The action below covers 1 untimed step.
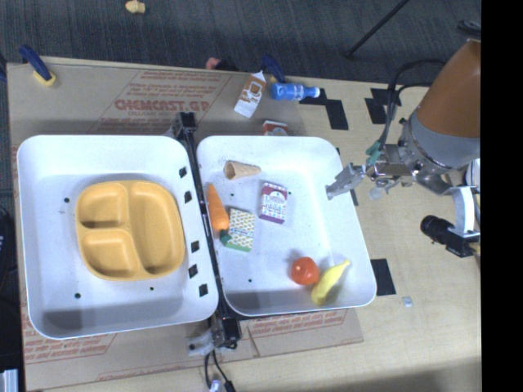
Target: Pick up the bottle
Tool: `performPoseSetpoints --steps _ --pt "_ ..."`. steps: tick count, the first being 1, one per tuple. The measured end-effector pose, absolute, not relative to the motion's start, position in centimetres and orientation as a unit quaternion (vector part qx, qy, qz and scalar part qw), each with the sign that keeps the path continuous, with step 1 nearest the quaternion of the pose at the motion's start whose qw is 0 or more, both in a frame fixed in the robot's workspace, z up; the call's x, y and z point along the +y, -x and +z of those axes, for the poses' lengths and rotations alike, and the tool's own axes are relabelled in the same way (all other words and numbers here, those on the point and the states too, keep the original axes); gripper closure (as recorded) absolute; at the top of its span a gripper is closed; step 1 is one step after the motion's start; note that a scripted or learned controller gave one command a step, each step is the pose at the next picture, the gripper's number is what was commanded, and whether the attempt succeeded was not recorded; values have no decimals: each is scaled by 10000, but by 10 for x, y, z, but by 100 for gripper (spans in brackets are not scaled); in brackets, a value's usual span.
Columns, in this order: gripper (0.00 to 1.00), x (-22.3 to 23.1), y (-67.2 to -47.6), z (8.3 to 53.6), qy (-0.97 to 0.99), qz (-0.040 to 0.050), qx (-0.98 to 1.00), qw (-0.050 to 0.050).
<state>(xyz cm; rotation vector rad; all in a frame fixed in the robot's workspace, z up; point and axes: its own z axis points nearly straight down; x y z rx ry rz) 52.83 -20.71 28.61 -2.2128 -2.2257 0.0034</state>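
The bottle is small and blue with a pale cap end. It lies on its side on the bench behind the right bin, outside both bins. My gripper hangs over the right rim of the right bin, well to the right of the bottle and nearer the camera. Nothing shows in the gripper. The grey arm with its orange band reaches in from the right.
The right bin holds a cone, a carrot, a purple carton, a checkered packet, a tomato and a banana. A yellow divided plate lies in the left bin. A small carton sits beside the bottle.
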Motion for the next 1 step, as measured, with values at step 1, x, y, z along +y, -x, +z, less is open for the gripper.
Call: performPoseSetpoints --steps 1 --pt "100 -207 -529 296 7032 16 -7110 23"
